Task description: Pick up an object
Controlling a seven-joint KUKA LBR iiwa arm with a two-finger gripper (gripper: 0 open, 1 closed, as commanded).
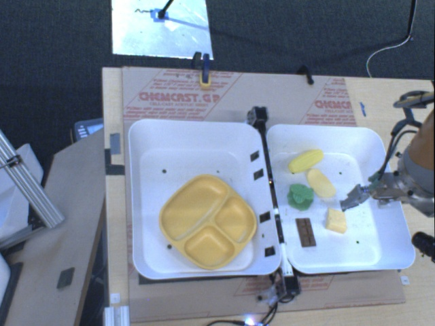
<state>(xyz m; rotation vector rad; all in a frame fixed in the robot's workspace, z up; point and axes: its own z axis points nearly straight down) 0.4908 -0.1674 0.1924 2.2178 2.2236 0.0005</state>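
The right bin [380,250] holds a yellow corn-like piece [306,160], a pale yellow oval piece [321,183], a green leafy piece [300,195], a pale yellow cheese wedge [336,220] and a brown chocolate bar [305,231]. My gripper [355,198] reaches in from the right, low over this bin, just above and right of the cheese wedge and right of the oval piece. Nothing shows between its fingertips.
The left bin [156,141] holds a yellow divided plate [207,220]. A black divider [268,189] runs between the bins. The arm's wrist [411,182] sits over the right bin's right wall. Cardboard lies behind the bins.
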